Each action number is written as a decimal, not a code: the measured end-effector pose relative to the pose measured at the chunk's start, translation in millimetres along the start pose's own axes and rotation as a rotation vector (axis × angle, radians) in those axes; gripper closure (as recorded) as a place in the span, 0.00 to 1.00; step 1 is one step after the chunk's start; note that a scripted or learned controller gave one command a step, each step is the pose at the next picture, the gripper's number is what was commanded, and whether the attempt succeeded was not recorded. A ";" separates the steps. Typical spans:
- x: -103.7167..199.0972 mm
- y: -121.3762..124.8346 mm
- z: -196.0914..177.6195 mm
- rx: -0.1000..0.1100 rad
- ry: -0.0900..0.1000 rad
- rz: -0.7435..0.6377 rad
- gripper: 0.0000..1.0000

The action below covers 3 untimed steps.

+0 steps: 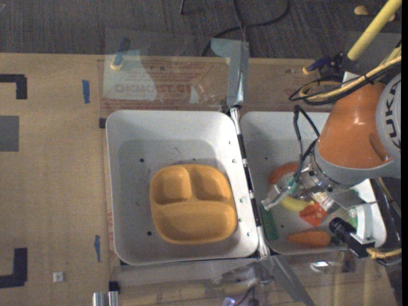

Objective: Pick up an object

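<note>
My gripper (282, 196) is low inside the right bin (255, 139), reaching in from the right under the orange wrist band. Small items lie around it: an orange-red piece (282, 171) just behind it, a yellow piece (294, 204) right beside its tip, a red piece (313, 215) to the right of that, an orange carrot-like piece (309, 238) near the front wall, and a green strip (268, 225) along the left wall. The arm hides part of the bin's right half. I see nothing clearly gripped.
The left bin (127, 139) holds an orange-yellow divided plate (191, 204) in its middle. A metal divider (245, 171) separates the two bins. Cables and a yellow rod (373, 24) sit behind the right bin.
</note>
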<state>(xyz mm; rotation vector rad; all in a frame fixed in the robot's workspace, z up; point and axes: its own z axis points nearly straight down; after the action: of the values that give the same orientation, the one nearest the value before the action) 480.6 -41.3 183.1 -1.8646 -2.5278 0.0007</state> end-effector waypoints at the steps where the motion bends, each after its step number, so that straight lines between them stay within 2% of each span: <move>1: -1.2 1.4 -8.6 -0.001 -0.001 0.002 1.00; 2: -1.6 1.2 -8.5 -0.001 -0.001 0.003 0.00; 3: -8.0 18.6 0.0 -0.002 -0.001 -0.003 0.00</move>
<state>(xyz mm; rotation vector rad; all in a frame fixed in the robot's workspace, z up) 500.7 -43.4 183.1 -1.8615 -2.5322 -0.0005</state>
